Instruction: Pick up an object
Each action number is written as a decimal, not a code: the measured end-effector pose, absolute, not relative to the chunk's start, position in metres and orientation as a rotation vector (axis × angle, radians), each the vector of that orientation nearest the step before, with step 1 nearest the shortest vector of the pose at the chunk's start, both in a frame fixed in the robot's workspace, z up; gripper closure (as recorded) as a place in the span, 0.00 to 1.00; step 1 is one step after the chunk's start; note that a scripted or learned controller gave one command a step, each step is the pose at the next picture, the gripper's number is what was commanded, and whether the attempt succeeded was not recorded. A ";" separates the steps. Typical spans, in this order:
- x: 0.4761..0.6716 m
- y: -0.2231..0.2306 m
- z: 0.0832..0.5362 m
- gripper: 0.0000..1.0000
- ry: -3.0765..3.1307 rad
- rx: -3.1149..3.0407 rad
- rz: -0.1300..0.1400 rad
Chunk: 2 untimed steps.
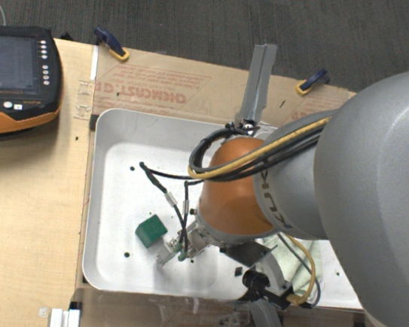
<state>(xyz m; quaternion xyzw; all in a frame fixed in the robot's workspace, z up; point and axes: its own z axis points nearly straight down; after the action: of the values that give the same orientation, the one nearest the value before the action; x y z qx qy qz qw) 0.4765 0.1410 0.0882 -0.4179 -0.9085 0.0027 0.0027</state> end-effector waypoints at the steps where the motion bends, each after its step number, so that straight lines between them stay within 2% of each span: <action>1: 0.477 0.138 0.095 1.00 -2.840 -1.322 0.014; 2: 0.485 0.034 0.189 1.00 -2.916 -1.166 0.004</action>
<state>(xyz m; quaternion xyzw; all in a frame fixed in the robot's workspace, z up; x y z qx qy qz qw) 0.4845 0.0345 0.1894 -0.3712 -0.9286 0.0012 0.0008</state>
